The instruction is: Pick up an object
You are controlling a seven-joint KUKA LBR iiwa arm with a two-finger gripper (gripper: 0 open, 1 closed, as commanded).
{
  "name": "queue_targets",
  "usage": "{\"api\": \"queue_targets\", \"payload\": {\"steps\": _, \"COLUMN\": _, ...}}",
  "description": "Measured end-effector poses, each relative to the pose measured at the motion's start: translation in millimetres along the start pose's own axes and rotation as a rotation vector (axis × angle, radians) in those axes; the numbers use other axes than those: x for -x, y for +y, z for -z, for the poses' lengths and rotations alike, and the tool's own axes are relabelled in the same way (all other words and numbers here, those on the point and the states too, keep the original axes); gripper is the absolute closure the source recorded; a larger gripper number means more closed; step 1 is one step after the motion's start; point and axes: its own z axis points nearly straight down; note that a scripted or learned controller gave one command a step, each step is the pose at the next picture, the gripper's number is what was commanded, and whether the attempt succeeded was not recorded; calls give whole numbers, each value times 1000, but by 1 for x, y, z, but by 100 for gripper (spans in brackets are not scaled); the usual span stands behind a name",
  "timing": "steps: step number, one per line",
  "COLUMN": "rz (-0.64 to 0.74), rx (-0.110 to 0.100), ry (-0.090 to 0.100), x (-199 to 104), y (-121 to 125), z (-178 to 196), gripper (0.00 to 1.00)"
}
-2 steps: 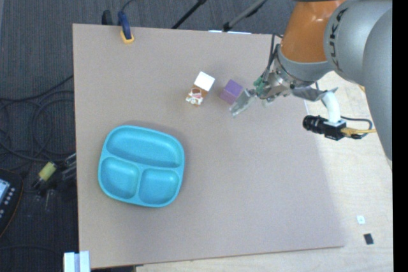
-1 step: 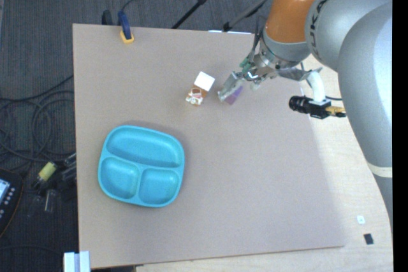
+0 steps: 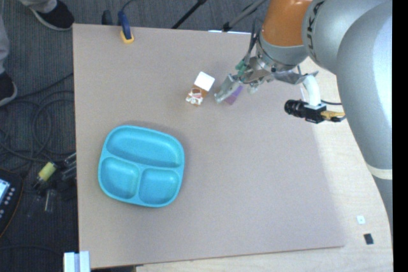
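Tan board: gripper (image 3: pixel 226 93) beside white block (image 3: pixel 204 81) (purple piece (image 3: pixel 233 95) at fingertips)

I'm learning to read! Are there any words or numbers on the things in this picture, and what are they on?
No words or numbers can be read.
The small white block and the little toy beside it are too blurred to show any print.
The blue tray is plain.

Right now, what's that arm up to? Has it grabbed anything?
Gripper low over the board, a small purple object at its tip; grip unconfirmed. White block and small toy just beside, untouched. Blue divided plate well away, nothing blocking.
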Motion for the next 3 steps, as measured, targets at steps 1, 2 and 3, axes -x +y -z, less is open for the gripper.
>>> {"api": "queue_targets", "payload": {"steps": 1, "rz": 0, "rx": 0, "ry": 0, "x": 0, "y": 0, "z": 0, "gripper": 0}}
{"api": "queue_targets", "payload": {"steps": 2, "rz": -24, "rx": 2, "ry": -3, "x": 62, "y": -13, "z": -91, "gripper": 0}}
{"api": "queue_targets", "payload": {"steps": 3, "rz": 19, "rx": 2, "ry": -2, "x": 23, "y": -7, "z": 1, "gripper": 0}}
